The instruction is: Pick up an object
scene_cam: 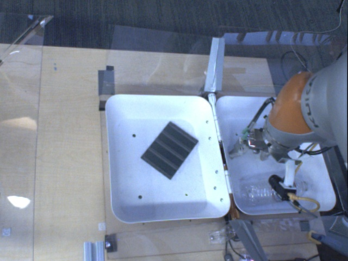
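Note:
A dark grey ribbed rectangular pad (169, 149) lies at a slant in the middle of the left bin (122, 200). A clear, see-through plastic object (260, 192) lies near the front of the right bin (234, 110). The arm's grey body and orange band (291, 113) hang over the right bin. My gripper (249, 143) points left and down over the right bin's left half, behind the clear object and close to the divider between the bins. I see nothing held in it.
A grey metal post (215, 64) stands behind the seam between the bins. Black and yellow cables (288, 194) hang from the arm over the right bin's front. Wooden bench top (54, 145) spreads to the left.

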You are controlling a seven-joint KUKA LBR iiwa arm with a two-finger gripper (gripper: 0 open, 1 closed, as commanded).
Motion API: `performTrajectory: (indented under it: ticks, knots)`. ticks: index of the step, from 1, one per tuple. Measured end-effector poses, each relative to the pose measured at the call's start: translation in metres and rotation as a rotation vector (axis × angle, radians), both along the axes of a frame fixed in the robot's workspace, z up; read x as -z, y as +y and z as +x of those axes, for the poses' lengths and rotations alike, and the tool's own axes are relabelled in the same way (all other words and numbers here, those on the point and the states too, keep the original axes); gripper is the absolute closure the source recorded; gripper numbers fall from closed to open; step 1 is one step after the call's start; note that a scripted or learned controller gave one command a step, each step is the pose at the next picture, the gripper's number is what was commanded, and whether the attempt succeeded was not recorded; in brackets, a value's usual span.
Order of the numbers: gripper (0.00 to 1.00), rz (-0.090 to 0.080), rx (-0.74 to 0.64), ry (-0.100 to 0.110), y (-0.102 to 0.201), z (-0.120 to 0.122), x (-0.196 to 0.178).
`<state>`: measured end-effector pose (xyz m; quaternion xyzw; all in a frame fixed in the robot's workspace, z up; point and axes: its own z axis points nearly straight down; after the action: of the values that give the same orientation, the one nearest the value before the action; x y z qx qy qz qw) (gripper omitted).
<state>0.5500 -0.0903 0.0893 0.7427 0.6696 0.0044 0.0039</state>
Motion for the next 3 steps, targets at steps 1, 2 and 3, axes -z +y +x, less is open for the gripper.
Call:
performTrajectory:
  ticks: [1,2,3]
  knots:
    - [0.0,0.0,0.044,0.0,0.004,0.041,0.001]
    - [0.0,0.0,0.014,0.005,-0.026,0.013,-0.103]
    - [1.0,0.0,0.007,0.002,-0.024,0.015,-0.114]
